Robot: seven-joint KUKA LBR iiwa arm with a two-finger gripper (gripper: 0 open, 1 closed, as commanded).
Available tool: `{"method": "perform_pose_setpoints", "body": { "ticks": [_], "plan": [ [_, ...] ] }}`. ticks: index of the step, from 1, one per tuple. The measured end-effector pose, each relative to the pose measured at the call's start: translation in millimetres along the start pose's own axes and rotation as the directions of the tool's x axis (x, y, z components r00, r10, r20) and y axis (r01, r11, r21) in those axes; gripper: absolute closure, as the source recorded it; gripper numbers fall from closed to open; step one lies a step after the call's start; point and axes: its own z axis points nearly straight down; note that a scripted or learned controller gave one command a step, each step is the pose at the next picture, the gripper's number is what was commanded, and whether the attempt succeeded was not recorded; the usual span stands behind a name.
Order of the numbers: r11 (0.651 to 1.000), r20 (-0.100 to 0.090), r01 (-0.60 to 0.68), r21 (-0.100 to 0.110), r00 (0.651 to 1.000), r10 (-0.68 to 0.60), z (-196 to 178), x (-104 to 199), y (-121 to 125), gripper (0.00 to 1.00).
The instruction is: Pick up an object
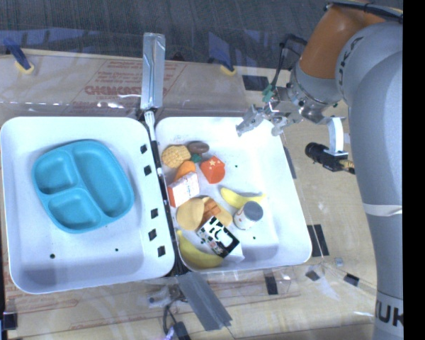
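Note:
The right bin [283, 183] holds a heap of toy food along its left side. In it are a round cracker [173, 155], a brown piece [197, 147], a red tomato [212, 169], an orange-and-white carton [184, 188], a banana [235, 197], a small white jar [248, 214], a tan bun [193, 212] and a black-and-white box [219, 236]. My gripper [261, 126] hangs over the bin's far right corner, above and to the right of the tomato. Its fingers [245, 125] are spread open with nothing between them.
The left bin [21, 253] carries a blue divided plate [83, 184]. A metal post [153, 69] rises at the far end of the wall between the bins. A second banana [198, 258] lies at the right bin's near edge. The bin's right half is bare white floor.

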Motion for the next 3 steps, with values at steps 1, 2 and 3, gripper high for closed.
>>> {"method": "perform_pose_setpoints", "body": {
  "ticks": [1, 2, 3],
  "plan": [
    [1.000, 0.000, 0.000, 0.000, 1.000, 0.000, 0, 0, 0, 0.00],
    [1.000, -0.002, -0.012, 0.008, 1.000, 0.012, 103, 60, -12, 0.00],
    [1.000, 0.000, 0.004, 0.003, 1.000, -0.004, 120, 60, -54, 0.00]
  ]
}}
